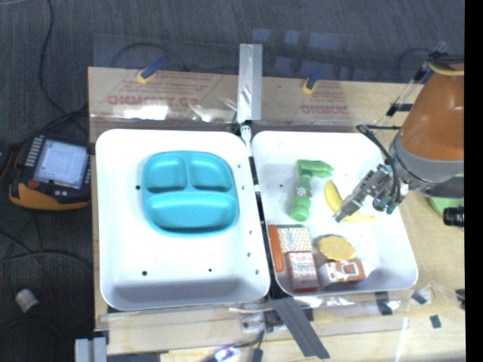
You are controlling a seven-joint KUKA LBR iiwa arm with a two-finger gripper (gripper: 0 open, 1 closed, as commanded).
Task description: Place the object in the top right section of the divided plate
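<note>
Floor: dark grey carpet (151, 13) with loose black cables. Bench: pale wood (355, 93). Handheld screen pendant (49, 172) lies at left.

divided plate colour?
Light blue, or turquoise: the divided plate lies in the left white bin, clearest in the camera view.

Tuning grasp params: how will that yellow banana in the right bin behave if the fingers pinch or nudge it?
The banana looks small, smooth and glossy like a plastic toy, so probably light and stiff. Its curved, tapered shape may let it slip or pivot sideways from the gripper. Lying flat on the right bin, it should slide rather than roll.
</note>
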